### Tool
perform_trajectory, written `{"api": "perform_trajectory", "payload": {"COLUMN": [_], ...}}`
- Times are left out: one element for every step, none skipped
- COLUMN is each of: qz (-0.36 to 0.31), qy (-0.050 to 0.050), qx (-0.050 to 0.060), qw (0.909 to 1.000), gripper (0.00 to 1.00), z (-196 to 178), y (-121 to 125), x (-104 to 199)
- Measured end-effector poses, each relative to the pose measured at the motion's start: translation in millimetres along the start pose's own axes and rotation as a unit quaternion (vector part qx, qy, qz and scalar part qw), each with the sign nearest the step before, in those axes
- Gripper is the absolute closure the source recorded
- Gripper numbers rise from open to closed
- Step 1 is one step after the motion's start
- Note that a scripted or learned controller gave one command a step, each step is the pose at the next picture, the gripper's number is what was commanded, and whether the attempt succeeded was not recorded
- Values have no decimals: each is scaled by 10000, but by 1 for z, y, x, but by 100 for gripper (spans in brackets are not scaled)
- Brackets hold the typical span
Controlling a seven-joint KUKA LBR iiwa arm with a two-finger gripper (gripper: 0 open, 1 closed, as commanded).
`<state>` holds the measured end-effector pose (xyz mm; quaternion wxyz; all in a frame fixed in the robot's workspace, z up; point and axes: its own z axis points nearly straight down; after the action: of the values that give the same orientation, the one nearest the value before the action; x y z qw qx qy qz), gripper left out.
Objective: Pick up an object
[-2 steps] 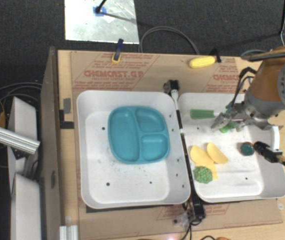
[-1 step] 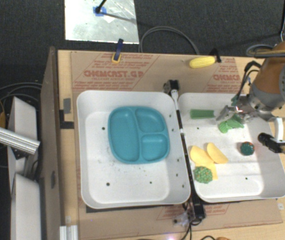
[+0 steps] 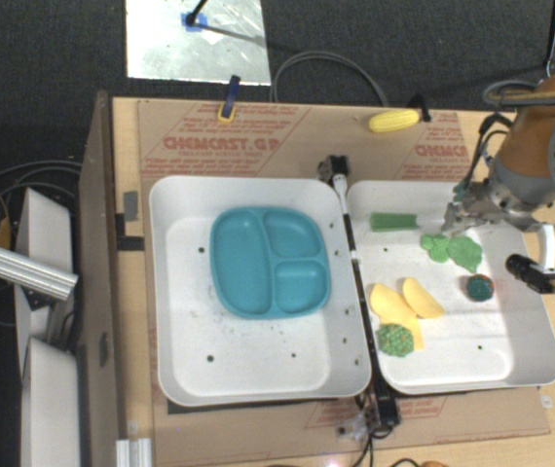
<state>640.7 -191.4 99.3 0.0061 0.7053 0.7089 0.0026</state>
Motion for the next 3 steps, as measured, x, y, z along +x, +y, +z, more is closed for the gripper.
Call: {"api": "perform_trajectory", "payload": {"qz": [-5, 24, 22], "qy": [-1, 29, 10], "qx": [7, 70, 27], "qw": [10000, 10000, 10000], "gripper": [0, 0, 0], "z": [1, 8, 14], "y": [0, -41, -5], "x": [0, 26, -17]}}
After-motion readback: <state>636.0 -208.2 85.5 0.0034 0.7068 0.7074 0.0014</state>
